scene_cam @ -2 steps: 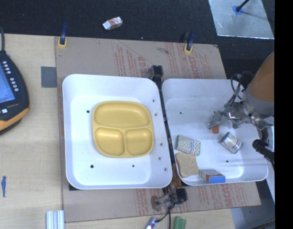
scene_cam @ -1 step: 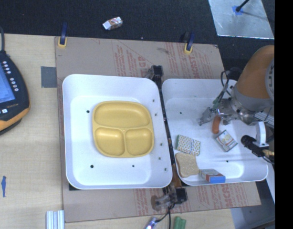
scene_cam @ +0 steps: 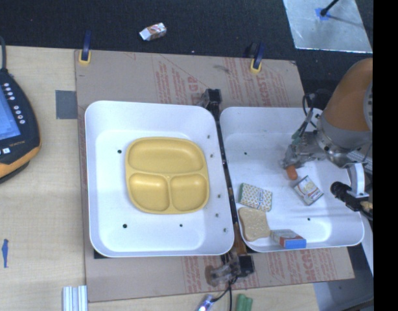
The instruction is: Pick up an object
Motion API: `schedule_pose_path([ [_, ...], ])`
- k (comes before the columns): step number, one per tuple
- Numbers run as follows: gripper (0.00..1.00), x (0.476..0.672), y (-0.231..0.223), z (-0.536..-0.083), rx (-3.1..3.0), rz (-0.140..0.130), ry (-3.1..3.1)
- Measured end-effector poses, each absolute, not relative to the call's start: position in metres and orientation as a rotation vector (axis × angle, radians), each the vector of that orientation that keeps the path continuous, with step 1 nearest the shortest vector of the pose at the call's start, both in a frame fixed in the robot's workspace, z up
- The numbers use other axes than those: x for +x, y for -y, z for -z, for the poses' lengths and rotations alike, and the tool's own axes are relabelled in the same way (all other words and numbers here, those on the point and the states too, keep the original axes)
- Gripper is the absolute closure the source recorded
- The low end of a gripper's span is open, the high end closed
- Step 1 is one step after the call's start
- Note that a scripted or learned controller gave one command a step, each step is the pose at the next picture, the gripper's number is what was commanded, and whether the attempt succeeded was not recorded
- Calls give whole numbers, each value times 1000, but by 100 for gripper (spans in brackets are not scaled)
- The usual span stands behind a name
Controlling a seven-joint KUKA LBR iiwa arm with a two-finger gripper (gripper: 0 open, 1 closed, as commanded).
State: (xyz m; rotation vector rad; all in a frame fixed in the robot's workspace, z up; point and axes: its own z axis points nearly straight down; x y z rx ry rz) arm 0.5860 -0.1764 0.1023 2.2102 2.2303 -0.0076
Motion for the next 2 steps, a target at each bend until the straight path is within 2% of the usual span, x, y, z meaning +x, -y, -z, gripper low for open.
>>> schedule_pose_path([
  [1,100,596,112,-110,2214,5,-2231],
  [2,100,635,56,-193,2217,-2,-2227],
])
